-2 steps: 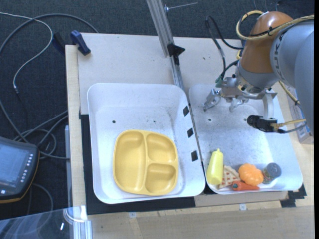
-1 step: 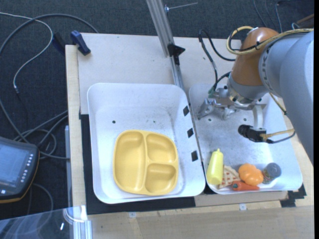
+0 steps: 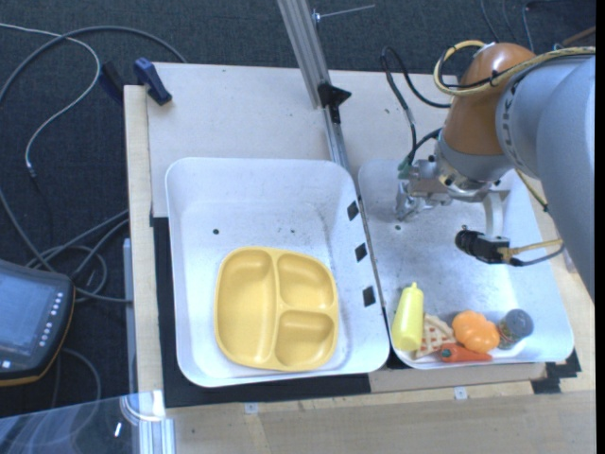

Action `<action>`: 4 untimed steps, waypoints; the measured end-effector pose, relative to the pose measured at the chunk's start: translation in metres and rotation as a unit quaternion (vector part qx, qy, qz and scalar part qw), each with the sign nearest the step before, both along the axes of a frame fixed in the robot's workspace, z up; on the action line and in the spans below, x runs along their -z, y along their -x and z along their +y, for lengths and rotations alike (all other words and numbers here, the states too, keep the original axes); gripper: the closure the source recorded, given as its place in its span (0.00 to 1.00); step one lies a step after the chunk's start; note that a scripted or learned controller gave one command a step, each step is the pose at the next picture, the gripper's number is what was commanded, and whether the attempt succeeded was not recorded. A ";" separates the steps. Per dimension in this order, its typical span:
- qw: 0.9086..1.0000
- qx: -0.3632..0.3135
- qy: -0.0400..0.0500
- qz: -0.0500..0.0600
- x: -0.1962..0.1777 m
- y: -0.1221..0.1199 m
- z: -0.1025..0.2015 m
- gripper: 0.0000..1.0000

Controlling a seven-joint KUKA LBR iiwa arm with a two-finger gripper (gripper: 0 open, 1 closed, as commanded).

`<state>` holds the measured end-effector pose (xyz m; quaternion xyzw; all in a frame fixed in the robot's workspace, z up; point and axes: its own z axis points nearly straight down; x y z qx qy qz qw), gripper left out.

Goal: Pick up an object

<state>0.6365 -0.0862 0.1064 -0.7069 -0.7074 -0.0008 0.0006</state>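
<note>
My gripper (image 3: 406,204) hangs low over the far left part of the right bin (image 3: 529,282), above bare bin floor. The objects lie well away from it, along the bin's near edge. They are a yellow bottle (image 3: 408,317), a tan waffle-like piece (image 3: 436,333), an orange fruit (image 3: 474,329), a small carrot (image 3: 458,354) and a grey round object (image 3: 516,325). Nothing shows under or in the gripper.
The left bin (image 3: 255,192) holds a yellow divided plate (image 3: 277,307). A metal post (image 3: 307,36) slants up from between the bins at the back. A black part with cables (image 3: 482,245) juts from the wrist over the right bin.
</note>
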 end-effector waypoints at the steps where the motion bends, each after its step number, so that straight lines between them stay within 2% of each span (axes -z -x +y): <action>1: 1.000 0.000 0.001 -0.003 -0.046 -0.003 -0.006 1.00; 3: 1.000 0.000 0.001 -0.004 -0.146 -0.005 -0.002 1.00; 4: 1.000 -0.003 0.000 -0.002 -0.153 -0.011 0.049 1.00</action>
